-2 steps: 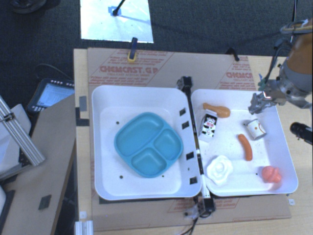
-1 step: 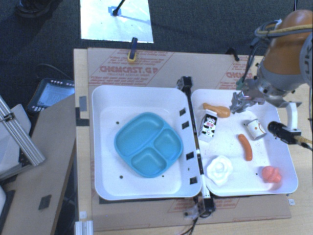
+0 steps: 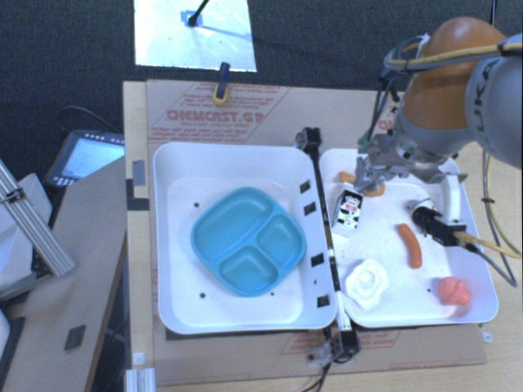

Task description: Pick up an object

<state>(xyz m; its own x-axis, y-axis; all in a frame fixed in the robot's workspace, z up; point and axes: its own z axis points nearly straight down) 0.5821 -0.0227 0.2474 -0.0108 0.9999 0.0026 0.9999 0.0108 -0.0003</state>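
My gripper [image 3: 367,180] hangs low over the far left corner of the right bin [image 3: 482,305]. An orange piece [image 3: 374,190] lies right under it, and an orange bit [image 3: 347,177] shows just to its left. Whether the gripper touches either one is hidden by its own body. A small white carton with black print [image 3: 350,211] lies just in front of the gripper. An orange-red sausage [image 3: 411,246] lies mid-bin. A white fried-egg toy [image 3: 366,284] sits at the near left, and a pink lump [image 3: 453,291] at the near right.
The left bin [image 3: 176,243] holds a blue three-compartment plate [image 3: 248,241]. A black divider strip [image 3: 321,219] runs between the bins. The grey and orange arm [image 3: 449,80] fills the space above the right bin's far side. A tablet [image 3: 82,160] lies left of the bench.
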